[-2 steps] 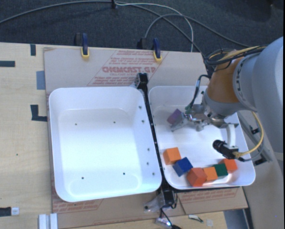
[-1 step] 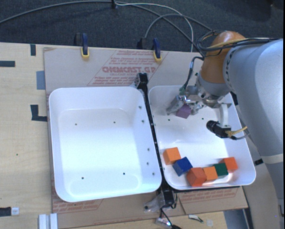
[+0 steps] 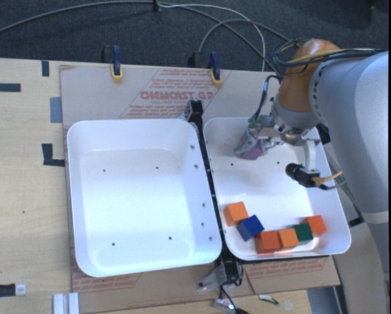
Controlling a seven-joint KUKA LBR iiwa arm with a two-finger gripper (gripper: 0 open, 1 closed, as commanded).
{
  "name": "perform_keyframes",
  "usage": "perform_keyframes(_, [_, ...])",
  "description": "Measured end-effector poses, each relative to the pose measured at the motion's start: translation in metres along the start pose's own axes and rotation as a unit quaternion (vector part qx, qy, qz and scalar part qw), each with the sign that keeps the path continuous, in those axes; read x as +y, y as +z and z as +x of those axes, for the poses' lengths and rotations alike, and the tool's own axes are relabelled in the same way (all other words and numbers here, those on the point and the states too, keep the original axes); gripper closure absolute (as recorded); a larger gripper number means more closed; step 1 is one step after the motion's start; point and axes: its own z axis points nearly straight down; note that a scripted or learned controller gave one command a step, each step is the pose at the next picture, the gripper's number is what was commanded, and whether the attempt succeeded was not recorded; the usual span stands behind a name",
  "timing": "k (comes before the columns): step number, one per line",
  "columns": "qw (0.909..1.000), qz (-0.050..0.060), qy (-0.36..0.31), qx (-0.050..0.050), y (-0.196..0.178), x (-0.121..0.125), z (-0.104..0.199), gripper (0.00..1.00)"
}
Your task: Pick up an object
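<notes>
Camera view, looking down at a slant: two white bins sit side by side on a cardboard sheet (image 3: 176, 97) that is clamped to the bench (image 3: 22, 175) at its far edge.

1. Arm (image 3: 352, 110): grey, with an orange band (image 3: 300, 77) above the wrist. It enters from the right and bends down over the right bin (image 3: 274, 195).
2. Gripper (image 3: 253, 146): positioned low over the far left part of the right bin, close to the bin floor. A small purple object (image 3: 251, 153) shows at the fingertips. Whether the fingers are open or closed, and whether they actually grip the purple object, cannot be determined at this angle.
3. Right bin contents, near edge:
   - an orange block (image 3: 235, 212) touching a blue block (image 3: 250, 227) at one corner;
   - to their right, a row consisting of an orange-red block (image 3: 269, 241), a lighter orange block (image 3: 288, 238), a green block (image 3: 304, 232) and another orange block (image 3: 316, 224), packed against one another along the bin wall.
   These blocks lie well apart from the gripper.
4. Left bin (image 3: 74, 175): white floor with small dark dots.
5. Black clips (image 3: 194, 108) join the two bins at the far and near ends of their shared edge.
6. Cables (image 3: 228, 28) run across the dark floor behind the bench.
</notes>
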Motion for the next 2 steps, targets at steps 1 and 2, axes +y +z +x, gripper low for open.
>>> perform_keyframes(1, [1.0, -0.004, -0.002, 0.0, -0.106, 0.02, 0.054, 1.0])
perform_keyframes(2, [1.0, 0.001, -0.004, 0.001, -0.089, 0.014, 0.153, 1.0])
